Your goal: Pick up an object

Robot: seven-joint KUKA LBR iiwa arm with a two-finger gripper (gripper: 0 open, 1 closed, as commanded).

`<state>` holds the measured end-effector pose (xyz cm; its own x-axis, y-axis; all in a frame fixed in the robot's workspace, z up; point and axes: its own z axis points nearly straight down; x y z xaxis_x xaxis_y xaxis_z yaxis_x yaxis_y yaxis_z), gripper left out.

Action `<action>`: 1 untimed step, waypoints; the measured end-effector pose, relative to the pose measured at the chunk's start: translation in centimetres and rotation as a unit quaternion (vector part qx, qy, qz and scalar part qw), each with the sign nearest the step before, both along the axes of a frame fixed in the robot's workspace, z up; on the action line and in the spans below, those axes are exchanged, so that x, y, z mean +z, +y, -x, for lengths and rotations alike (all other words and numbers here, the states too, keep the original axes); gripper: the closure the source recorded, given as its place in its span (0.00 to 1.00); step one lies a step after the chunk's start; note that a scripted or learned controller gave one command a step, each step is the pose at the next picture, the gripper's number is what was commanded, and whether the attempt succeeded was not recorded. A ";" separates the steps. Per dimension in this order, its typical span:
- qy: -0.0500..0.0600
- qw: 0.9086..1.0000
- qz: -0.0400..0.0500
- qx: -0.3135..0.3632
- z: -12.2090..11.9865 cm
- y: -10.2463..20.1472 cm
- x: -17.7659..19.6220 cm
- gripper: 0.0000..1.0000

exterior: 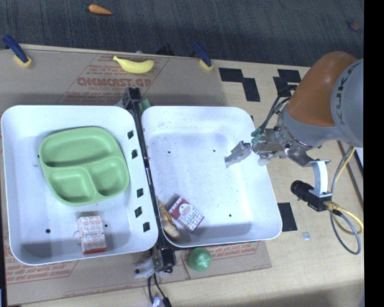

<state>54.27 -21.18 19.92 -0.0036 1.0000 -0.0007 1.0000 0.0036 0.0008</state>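
Camera view, from above and at a slant, takes in a tabletop (pixel 256 88) covered partly by brown printed cardboard, with two shallow white bins side by side on it. The left bin (pixel 13 190) holds a green divided tray (pixel 83 165) in its middle and far part, and a small red-and-white carton (pixel 91 233) near its front edge. The right bin (pixel 243 203) has a red-and-white packet (pixel 186 213) lying tilted near its front-left corner, just beside a pale tan object (pixel 169 226) that rests against the bin's left wall; what that object is cannot be made out.

The arm (pixel 320 101) comes in from the right edge of the tabletop, its orange band uppermost. The gripper (pixel 238 153) hangs over the right half of the right bin, pointing toward the bin's middle and well apart from the packet. Whether its fingers are apart or together cannot be told at this angle, and nothing can be seen between them.

Outside the bins, a yellow banana (pixel 134 63) lies on the cardboard near the far edge of the tabletop, and a green ball (pixel 200 258) sits on the cardboard at the front edge, just below the right bin's front-left corner. Blue clamps (pixel 16 50) grip the far edge. A small orange item (pixel 100 9) lies on the dark floor (pixel 243 18) beyond the tabletop.
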 end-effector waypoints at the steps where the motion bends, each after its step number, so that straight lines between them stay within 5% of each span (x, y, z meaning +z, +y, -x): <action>1: 0.001 1.000 -0.001 0.001 -8.8 0.2 -3.2 0.00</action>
<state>63.05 -21.01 16.68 -0.0051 1.0000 0.0014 1.0000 0.0051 -0.0020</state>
